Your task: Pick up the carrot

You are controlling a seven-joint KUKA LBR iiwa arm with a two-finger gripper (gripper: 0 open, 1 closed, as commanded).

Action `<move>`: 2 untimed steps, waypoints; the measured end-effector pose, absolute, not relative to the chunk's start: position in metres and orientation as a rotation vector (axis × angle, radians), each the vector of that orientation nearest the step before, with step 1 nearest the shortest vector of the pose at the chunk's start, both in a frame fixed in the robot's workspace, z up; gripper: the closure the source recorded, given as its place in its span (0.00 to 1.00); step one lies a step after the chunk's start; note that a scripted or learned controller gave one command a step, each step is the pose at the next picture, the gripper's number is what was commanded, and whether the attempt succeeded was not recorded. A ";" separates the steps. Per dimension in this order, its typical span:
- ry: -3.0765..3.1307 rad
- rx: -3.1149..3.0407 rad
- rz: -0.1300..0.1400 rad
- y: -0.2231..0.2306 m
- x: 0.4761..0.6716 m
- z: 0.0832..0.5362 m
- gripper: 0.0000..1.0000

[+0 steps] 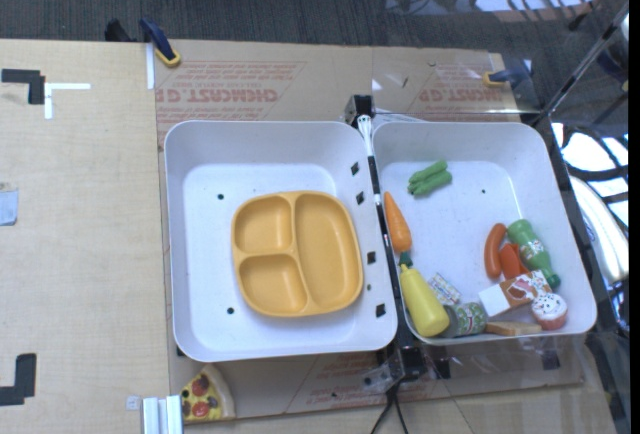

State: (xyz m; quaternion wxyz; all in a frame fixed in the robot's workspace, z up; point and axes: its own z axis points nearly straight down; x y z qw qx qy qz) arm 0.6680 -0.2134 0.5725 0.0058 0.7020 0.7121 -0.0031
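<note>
Carrot [397, 224] lies in the right bin [535, 157], tight against its left wall, tip toward the frame's top, a yellow bottle [422, 305] just below. The tool's state cannot be told. A good descent lands mid-carrot, fingers clearing the wall.

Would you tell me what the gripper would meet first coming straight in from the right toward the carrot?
Probably the green bottle, then the red sausage, both lying between the bin's right wall and the carrot; passing higher, it might clear them.

One fixed camera looks down at a slant on both white bins [270, 137] from above
</note>
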 end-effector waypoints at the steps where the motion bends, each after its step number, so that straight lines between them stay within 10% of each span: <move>1: 1.372 2.830 -0.010 -0.222 0.660 0.539 0.00; 2: 1.382 2.826 -0.017 -0.220 0.662 0.545 1.00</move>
